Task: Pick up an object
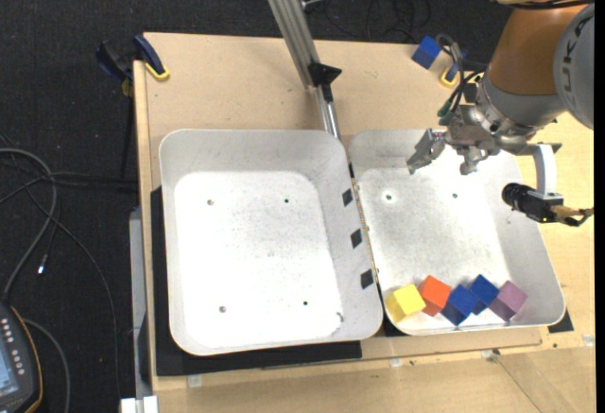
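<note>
The two-finger pincer [442, 156] hangs above the far end of the right-hand shallow white bin [539, 255], its two dark fingers spread apart with nothing between them. It sits at the end of the grey arm with the orange band [529, 33], which reaches in from the right.

The things to pick lie well apart from the pincer, bunched in the near corner of that same bin: a small yellow block [406, 301], an orange block [436, 292] just beside it, two blue blocks [470, 298] and a pale purple block [510, 299] at the end of the row. They seem to touch one another.

To do this step well, I would choose an end block, yellow or purple, since its outer face is free. Come down with the fingers straddling it across the row's narrow direction, keep clear of the bin wall, and close only once low around it.

The left-hand white bin [189, 213] rests on the tan wooden table [227, 90].
</note>
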Controlling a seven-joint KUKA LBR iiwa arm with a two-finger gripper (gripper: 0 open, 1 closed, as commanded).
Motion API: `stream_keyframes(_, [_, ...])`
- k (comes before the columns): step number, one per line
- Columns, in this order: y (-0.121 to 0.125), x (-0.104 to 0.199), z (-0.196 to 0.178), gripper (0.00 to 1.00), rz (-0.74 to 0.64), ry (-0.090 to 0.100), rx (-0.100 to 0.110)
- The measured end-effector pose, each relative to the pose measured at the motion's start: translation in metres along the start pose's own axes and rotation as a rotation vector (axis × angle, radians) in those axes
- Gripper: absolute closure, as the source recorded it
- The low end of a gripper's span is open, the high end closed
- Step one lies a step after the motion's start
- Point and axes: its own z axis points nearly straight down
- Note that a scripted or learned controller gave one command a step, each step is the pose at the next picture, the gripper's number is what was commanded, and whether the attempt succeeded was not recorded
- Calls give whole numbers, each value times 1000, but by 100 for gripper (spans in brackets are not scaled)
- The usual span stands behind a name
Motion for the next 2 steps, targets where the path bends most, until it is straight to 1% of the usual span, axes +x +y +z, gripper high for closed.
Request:
stream_keyframes(1, [-83, -17, 85, 0, 5, 2, 12])
stream_keyframes(2, [-100, 8, 129, 0, 0, 1, 2])
